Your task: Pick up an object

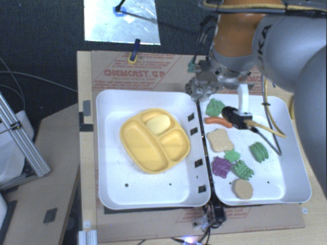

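Your arm (278, 45) comes in from the right and fills the far right of the scene, grey with its orange band bulging above the wrist. Below it you have the bench (143, 68) carrying two white bins side by side: the left bin (110, 152) holds a yellow divided tray (155, 140), set roughly in its middle and turned at an angle, and the right bin (294, 180) holds the small play-food pieces. Your gripper (200, 90) sits at the far end of the divider between the two bins, just above the rims; from this angle you cannot tell how it is set, and nothing shows as grasped. Among the pieces in the right bin, a slice of bread (220, 140) lies near the divider about halfway along, with an orange carrot (217, 120) just beyond it and a green leafy piece (215, 107) farther still, close to the gripper. A purple piece (221, 166) and a green frilly piece (241, 168) lie nearer to you, a green ridged piece (259, 151) sits to their right, and a round tan cookie (242, 189) rests at the near edge.
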Action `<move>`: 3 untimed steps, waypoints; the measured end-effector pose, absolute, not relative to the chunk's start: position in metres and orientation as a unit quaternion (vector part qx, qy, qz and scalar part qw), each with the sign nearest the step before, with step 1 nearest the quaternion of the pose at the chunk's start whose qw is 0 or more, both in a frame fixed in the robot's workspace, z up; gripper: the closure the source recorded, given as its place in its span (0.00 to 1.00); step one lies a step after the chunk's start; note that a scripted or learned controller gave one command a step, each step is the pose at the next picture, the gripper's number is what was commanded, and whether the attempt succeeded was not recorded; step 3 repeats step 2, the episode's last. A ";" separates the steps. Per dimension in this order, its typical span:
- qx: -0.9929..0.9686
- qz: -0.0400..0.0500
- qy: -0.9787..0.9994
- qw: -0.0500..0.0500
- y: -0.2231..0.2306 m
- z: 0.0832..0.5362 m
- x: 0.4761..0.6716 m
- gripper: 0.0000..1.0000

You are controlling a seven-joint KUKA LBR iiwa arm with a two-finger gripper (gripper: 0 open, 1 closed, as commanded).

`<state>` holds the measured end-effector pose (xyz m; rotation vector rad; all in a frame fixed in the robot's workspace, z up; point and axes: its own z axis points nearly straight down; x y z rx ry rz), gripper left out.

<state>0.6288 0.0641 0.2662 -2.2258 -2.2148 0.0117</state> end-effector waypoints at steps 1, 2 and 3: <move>-0.707 0.002 -0.707 0.001 0.051 0.224 0.601 1.00; -0.704 -0.004 -0.710 -0.002 0.094 0.310 0.574 1.00; -0.704 -0.004 -0.710 -0.002 0.094 0.310 0.574 1.00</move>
